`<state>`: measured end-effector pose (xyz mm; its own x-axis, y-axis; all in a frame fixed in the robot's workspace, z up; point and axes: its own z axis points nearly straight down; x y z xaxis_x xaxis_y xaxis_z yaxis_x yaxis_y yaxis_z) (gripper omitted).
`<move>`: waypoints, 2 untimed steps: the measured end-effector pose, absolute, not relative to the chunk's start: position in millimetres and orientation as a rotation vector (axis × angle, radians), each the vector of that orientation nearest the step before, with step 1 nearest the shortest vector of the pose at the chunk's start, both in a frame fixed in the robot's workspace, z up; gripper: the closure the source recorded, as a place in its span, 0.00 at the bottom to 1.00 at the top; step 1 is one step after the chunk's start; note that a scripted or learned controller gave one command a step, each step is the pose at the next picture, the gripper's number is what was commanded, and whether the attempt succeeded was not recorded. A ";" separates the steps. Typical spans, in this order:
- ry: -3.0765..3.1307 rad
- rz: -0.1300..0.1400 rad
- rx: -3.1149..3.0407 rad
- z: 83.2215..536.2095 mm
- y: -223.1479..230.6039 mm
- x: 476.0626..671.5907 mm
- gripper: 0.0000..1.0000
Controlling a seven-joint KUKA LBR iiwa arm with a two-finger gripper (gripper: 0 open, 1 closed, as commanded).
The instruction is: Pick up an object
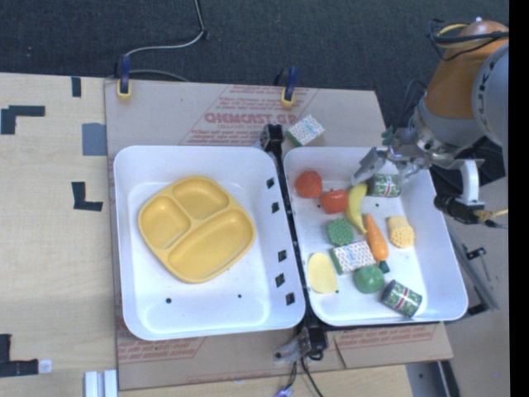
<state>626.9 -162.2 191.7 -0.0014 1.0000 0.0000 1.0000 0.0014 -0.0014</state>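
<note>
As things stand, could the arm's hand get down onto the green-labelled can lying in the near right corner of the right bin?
Probably yes. The small green-labelled can lies alone near the corner of the right white bin, with nothing on top of it. The hand hovers at the bin's far side; only the close bin wall might crowd it.

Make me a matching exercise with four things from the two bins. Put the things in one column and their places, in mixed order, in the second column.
Things:
1. yellow divided plate
2. carrot
3. tin can
4. gripper

Places:
A. near front right corner of the right bin
B. over the far part of the right bin
C. left bin
D. middle of the right bin, beside the corn

Pairs: 1-C, 2-D, 3-A, 4-B
</note>
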 end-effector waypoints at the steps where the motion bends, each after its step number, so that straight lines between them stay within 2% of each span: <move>1: -2.224 -0.001 -2.221 87.4 -131.9 588.6 0.00; 2: -2.220 0.010 -2.218 85.1 -108.2 647.3 0.00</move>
<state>647.3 -108.2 85.1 -0.0011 1.0000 -0.0020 1.0000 0.0010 -0.0069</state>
